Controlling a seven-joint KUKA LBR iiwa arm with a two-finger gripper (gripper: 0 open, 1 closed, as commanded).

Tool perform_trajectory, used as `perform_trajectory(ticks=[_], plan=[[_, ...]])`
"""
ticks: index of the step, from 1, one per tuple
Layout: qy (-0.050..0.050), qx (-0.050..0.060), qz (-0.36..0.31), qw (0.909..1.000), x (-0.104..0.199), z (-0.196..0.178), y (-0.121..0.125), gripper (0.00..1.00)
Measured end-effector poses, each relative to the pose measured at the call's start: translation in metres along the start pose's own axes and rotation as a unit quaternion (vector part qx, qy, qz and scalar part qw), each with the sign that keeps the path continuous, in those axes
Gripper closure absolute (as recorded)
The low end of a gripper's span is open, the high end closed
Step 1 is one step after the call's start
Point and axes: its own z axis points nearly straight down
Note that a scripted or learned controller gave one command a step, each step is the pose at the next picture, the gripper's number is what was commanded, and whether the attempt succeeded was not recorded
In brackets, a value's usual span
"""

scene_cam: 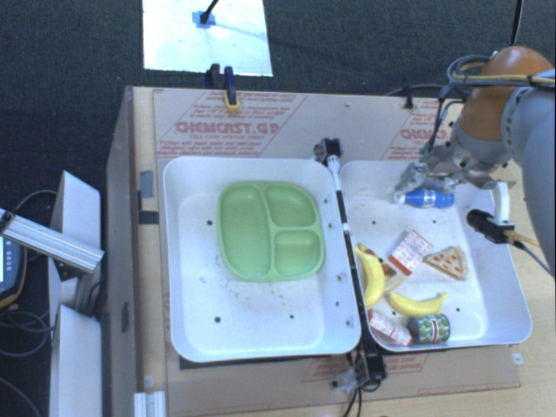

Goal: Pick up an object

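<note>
My gripper [439, 184] hangs over the back of the right bin [512, 307], open, its fingers spread to either side just above a small blue bottle [428, 199] that lies on its side. Nothing is held between the fingers. Further forward in the same bin lie a red and white carton [408, 252], a toy pizza slice [447, 263], two bananas [373, 278] [417, 302], a green can [429, 328] and a small packet [386, 325].
The left bin [187, 259] holds a green divided plate [269, 231]. A black ridge [345, 233] marks where the two bins meet. The arm's white and black fitting [493, 220] overhangs the right bin's back right. A clamp [228, 89] stands on the board behind.
</note>
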Motion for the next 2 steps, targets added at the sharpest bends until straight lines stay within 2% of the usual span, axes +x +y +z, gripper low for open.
perform_trajectory(ticks=[1,2], plan=[[0.002,0.006,0.000,1.0000,0.000,0.009,-0.002,0.00],[0.003,0.007,0.001,1.0000,-0.016,0.021,-0.038,0.00]])
